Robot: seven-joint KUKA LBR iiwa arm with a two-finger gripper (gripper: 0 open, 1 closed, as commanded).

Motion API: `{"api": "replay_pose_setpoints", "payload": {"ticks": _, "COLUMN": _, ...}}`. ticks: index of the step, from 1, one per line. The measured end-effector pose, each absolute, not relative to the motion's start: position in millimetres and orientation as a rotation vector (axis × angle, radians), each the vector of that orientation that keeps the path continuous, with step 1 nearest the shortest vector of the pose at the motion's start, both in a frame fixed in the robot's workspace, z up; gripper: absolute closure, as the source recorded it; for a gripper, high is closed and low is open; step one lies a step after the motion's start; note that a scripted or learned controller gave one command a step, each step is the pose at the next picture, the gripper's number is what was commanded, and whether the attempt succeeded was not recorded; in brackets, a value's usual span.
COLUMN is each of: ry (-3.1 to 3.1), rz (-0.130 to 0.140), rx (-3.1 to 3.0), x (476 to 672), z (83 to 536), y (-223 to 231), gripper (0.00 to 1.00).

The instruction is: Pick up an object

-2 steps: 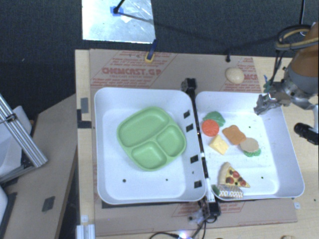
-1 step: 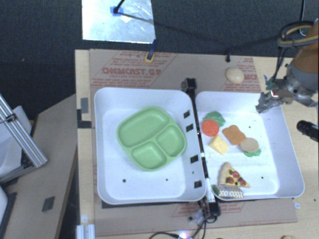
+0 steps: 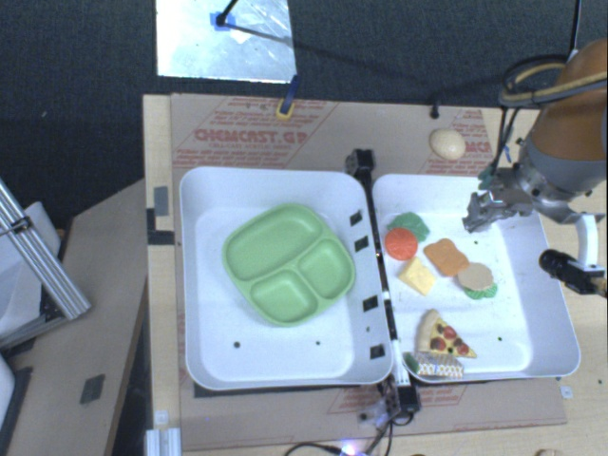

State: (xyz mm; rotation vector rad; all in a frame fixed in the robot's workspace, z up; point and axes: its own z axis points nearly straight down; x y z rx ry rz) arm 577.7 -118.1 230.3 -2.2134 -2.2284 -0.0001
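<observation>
Where the right bin [image 3: 546, 312] holds toy food, a pizza wedge [image 3: 443, 335] points its tip up-left, long axis diagonal. Red tomato [image 3: 401, 244], yellow cheese block [image 3: 416, 275], orange piece [image 3: 445, 256] nearby. Gripper [image 3: 480, 212] above; fingers' state: cannot tell. Green plate [image 3: 287, 264], left bin [image 3: 204, 283].

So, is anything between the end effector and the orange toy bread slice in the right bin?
Nothing visible. The end effector sits above and right of the flat orange toy bread slice, with bare white bin floor between them.
</observation>
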Motion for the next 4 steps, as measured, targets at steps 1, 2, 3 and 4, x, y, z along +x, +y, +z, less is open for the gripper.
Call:
{"api": "replay_pose_setpoints", "payload": {"ticks": 1, "ry": -2.228, "rz": 0.000, "rx": -2.214, "x": 542.2, "z": 218, "y": -83, "gripper": 1.00}}
{"api": "replay_pose_setpoints", "payload": {"ticks": 2, "ry": -2.228, "rz": 0.000, "rx": -2.212, "x": 511.0, "z": 217, "y": -32, "gripper": 1.00}}
{"api": "replay_pose_setpoints", "payload": {"ticks": 3, "ry": -2.228, "rz": -0.003, "rx": -2.218, "x": 511.2, "z": 234, "y": -36, "gripper": 1.00}}
{"api": "replay_pose_setpoints", "payload": {"ticks": 4, "ry": -2.223, "rz": -0.001, "rx": -2.220, "x": 501.7, "z": 219, "y": -29, "gripper": 1.00}}
